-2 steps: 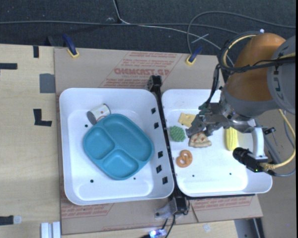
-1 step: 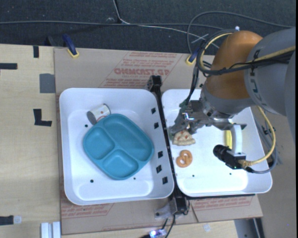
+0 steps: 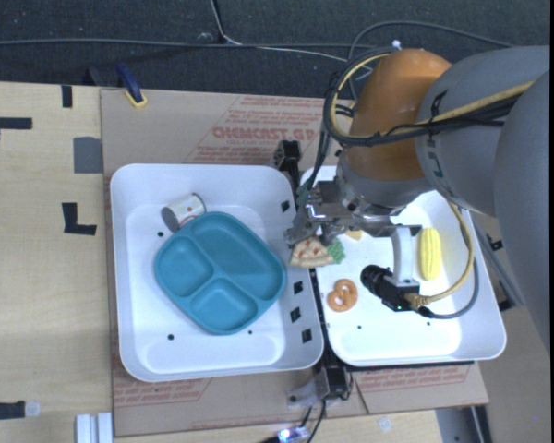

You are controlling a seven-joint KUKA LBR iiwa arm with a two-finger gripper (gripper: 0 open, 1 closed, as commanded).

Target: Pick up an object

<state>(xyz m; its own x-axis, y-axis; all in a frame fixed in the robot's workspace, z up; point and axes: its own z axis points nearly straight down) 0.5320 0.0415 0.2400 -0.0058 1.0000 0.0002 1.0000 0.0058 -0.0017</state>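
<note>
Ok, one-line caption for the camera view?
Arm's gripper over a pizza-slice toy at the right bin; blue tray in left bin.

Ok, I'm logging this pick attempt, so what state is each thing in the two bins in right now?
Blue divided tray: flat in the left bin, right way up.
Small grey cup: on its side, against the tray's far edge.
Pizza slice toy: at the right bin's left edge, just under the end effector.
Pretzel: lying flat in the right bin.
Corn cob: lying in the right bin.
</note>
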